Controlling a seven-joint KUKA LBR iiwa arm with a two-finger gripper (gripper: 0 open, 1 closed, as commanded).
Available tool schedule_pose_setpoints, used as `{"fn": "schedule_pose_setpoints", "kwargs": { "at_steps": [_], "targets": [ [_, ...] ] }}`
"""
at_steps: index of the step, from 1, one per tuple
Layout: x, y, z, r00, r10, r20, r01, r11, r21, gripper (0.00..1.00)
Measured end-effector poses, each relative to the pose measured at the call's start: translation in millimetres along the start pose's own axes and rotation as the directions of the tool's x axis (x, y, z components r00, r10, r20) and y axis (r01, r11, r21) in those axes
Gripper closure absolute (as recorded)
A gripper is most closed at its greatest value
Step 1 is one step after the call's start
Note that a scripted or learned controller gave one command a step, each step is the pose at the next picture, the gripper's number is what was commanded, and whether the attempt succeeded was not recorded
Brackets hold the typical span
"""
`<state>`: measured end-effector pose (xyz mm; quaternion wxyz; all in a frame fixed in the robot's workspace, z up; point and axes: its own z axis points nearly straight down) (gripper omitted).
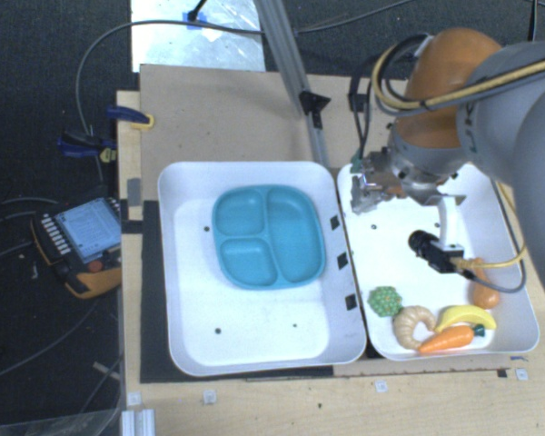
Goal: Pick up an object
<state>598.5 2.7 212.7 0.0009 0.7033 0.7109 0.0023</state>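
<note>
Toy foods are bunched at the near end of the right bin: a green broccoli, a tan croissant, an orange carrot, a yellow banana and a small orange fruit. My gripper hangs over the far left corner of that same bin, close to its left wall and well away from the foods. Nothing shows in its grasp.
The left bin holds a blue divided plate. A slanted grey pole crosses behind the bins. To the left of the bench lie cables and a handheld pendant.
</note>
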Motion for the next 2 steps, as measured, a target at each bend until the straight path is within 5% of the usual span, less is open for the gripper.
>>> {"fn": "schedule_pose_setpoints", "kwargs": {
  "at_steps": [2],
  "targets": [
    [99, 20, 4, 1.000, 0.000, 0.000, 0.000, 1.000, 0.001, 1.00]
  ]
}}
